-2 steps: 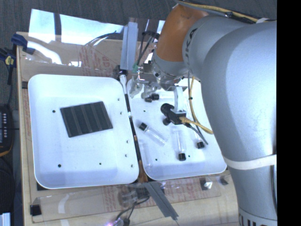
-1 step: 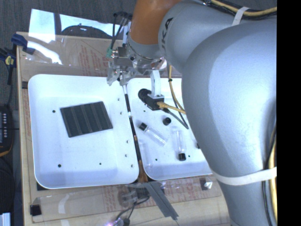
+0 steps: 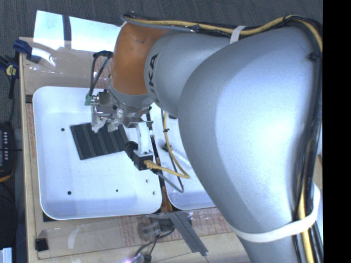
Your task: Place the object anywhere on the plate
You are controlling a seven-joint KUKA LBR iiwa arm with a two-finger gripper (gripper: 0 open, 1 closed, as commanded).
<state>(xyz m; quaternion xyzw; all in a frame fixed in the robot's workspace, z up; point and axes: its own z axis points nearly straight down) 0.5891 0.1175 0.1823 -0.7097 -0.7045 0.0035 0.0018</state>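
Camera view from above the bench, at a slant: the arm (image 3: 241,125), smooth grey casing with a glossy orange band (image 3: 131,53) above the wrist, reaches in from 3 o'clock and hides most of the right bin (image 3: 189,199), of which a rounded white corner shows at 6 o'clock. Yellow cable (image 3: 219,29) runs along the arm's upper edge, and white ties strap it down. The gripper (image 3: 106,124) hangs over the left bin (image 3: 60,201), a shallow, matte white tray with rounded corners and small dark dots on its floor. The pale fingertips (image 3: 97,126) sit at the upper edge of the plate (image 3: 98,141), a flat, dark, ribbed rectangle lying tilted on the bin floor toward 10 o'clock of its centre. Whether the fingers are spread or closed cannot be told, and no separate object can be made out between them. A black fitting with a looped yellow wire (image 3: 170,171) hangs just right of the plate. Clear film (image 3: 60,53) covers the bench at 11 o'clock
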